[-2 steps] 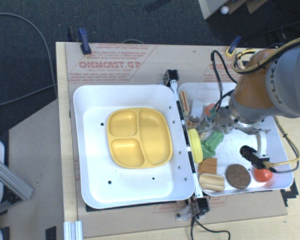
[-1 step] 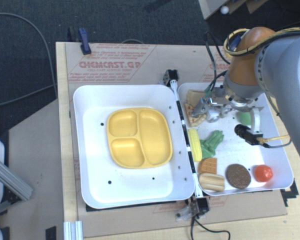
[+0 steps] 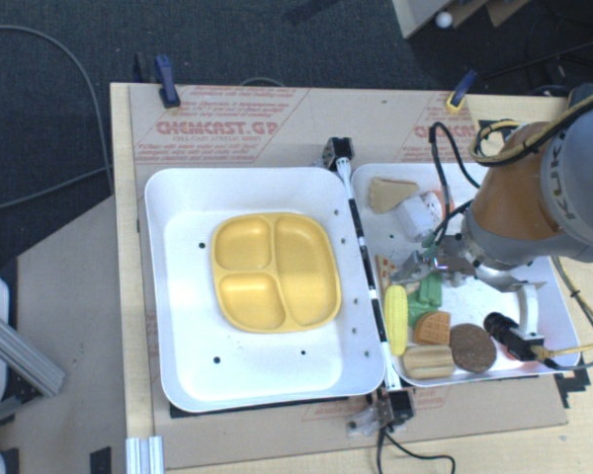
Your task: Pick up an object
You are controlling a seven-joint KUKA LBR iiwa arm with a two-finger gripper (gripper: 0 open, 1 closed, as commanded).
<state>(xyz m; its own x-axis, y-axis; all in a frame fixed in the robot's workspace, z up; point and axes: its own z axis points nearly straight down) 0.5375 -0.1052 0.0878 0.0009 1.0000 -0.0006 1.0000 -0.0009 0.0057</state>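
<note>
My gripper (image 3: pixel 427 265) hangs low in the right bin (image 3: pixel 565 309), reaching in from the right under the orange-banded wrist. Just below its tip lies a green toy (image 3: pixel 431 293), partly hidden by it. A yellow corn cob (image 3: pixel 396 317) lies along the bin's left wall. Beside it are an orange waffle piece (image 3: pixel 435 327), a round brown cookie (image 3: pixel 471 348) and a tan bread piece (image 3: pixel 427 365). At the bin's far end sit a tan wedge (image 3: pixel 389 194) and a white-grey object (image 3: pixel 414 214). I see nothing held.
The left bin (image 3: pixel 178 344) holds a yellow divided plate (image 3: pixel 276 271) at its middle. A black divider rail (image 3: pixel 361 250) runs between the two bins. Cables loop behind the arm at the bench's far right.
</note>
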